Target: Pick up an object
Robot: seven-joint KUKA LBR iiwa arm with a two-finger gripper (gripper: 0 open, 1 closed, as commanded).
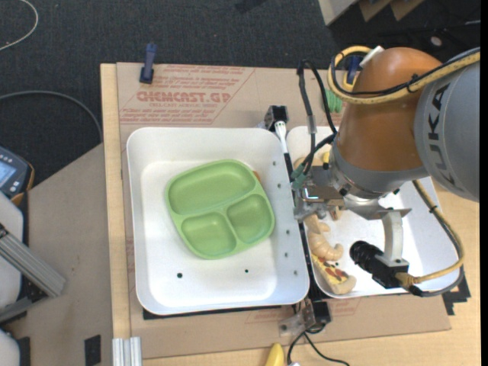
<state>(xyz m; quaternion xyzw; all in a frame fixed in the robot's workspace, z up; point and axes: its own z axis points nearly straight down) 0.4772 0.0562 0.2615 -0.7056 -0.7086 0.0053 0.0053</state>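
Tan object (pixel 326 244): pale and curved, lying in the right bin (pixel 421 244) close to its left wall, just below the gripper in the view
Second piece (pixel 336 274): pale with red and yellow marks, at the right bin's near left corner, just beside the tan object
Gripper (pixel 319 204): low over the right bin's left side; whether it is wide or narrow cannot be told
Green plate (pixel 221 208): three compartments, lying flat in the middle of the left bin (pixel 149 204)
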